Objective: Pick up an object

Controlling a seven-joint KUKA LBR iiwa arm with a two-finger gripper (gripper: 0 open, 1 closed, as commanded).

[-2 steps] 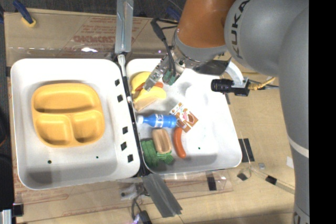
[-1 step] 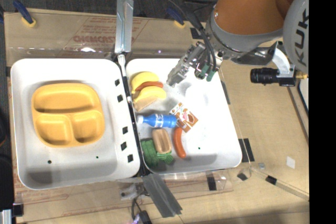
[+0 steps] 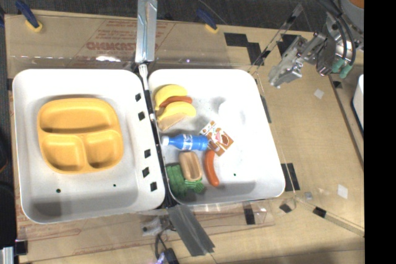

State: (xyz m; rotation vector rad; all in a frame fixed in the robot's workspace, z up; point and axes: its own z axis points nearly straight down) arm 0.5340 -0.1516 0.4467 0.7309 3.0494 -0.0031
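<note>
The right bin [image 3: 253, 157] holds a cluster of toy foods along its left side. A yellow piece [image 3: 169, 94] and a bun with a red filling [image 3: 177, 112] lie at the top. Below them are a blue bottle [image 3: 187, 143], a small printed packet [image 3: 218, 136], a hot dog in a bun [image 3: 190, 165], an orange sausage [image 3: 211, 169] and a green piece [image 3: 181, 185]. My gripper [image 3: 286, 71] hangs outside the bin, past its far right corner, above the bench, well away from every object, and nothing shows in it.
The left bin [image 3: 25, 195] holds a yellow divided tray [image 3: 79, 133]. A metal bar [image 3: 146, 28] stands at the divider between the bins. Cables and the arm's wrist [image 3: 337, 49] crowd the upper right. Bare bench lies right of the right bin.
</note>
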